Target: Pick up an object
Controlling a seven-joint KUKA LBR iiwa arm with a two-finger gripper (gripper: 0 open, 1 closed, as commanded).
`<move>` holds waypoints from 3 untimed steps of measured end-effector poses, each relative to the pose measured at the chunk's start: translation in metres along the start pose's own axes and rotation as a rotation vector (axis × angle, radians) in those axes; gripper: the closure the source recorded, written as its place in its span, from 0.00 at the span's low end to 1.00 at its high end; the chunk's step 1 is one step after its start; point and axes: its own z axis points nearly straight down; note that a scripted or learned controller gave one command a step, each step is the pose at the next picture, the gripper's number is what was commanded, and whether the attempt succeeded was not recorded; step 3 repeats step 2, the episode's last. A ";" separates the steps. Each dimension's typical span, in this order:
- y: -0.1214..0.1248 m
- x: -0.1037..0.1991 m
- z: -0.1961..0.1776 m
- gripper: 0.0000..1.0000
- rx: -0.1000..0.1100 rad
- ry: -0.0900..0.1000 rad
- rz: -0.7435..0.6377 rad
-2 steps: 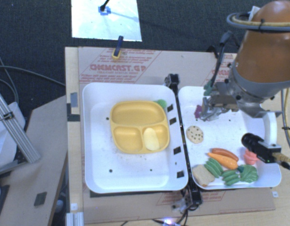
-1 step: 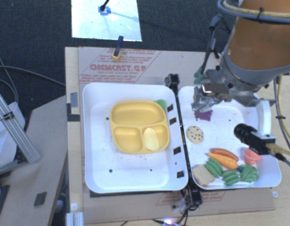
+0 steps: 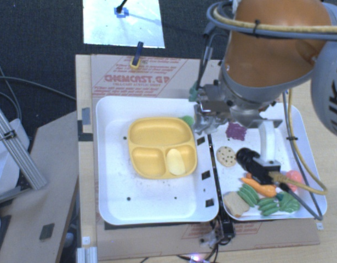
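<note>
Jaws hovered at 2 o'clock of the yellow compartmented plastic tray; their state was indeterminable; no pickup was evident.

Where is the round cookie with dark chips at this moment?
In the camera view the cookie lies in the right bin near its left wall, between the purple piece and the bread slice.

Pale oval piece lying in yellow tray's lower-right compartment, speckled cookie lying flat right of tray, orange carrot lying farther right.
</note>
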 end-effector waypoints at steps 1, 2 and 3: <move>0.082 -0.036 -0.089 1.00 -0.015 -0.002 0.012; 0.015 -0.114 -0.060 1.00 0.002 -0.003 0.017; 0.015 -0.114 -0.060 1.00 0.002 -0.003 0.017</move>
